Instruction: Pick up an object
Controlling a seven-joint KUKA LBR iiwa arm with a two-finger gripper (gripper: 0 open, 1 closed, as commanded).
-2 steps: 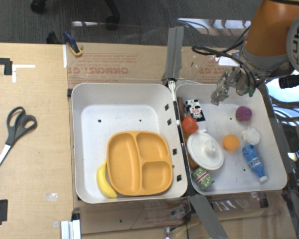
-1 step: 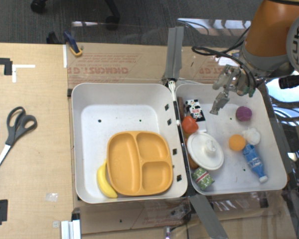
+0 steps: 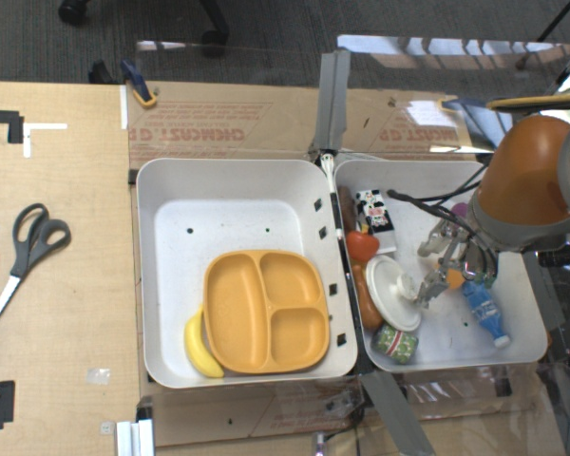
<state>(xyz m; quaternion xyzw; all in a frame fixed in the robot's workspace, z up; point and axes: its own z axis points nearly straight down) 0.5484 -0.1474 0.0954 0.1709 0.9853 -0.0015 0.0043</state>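
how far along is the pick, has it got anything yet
Done: the arm has reached into the right bin, and the tool sits low by the white dish. In hand: nothing visibly held; it looks like an approach to the dish, though I can't tell its finger state. Left: grip and lift. The blue bottle, the green object and the yellow tray in the left bin lie untouched.

Glossy plastic tray (image 3: 266, 310) (orange) in smooth white bin (image 3: 161, 255); matt wooden bench (image 3: 57, 350).
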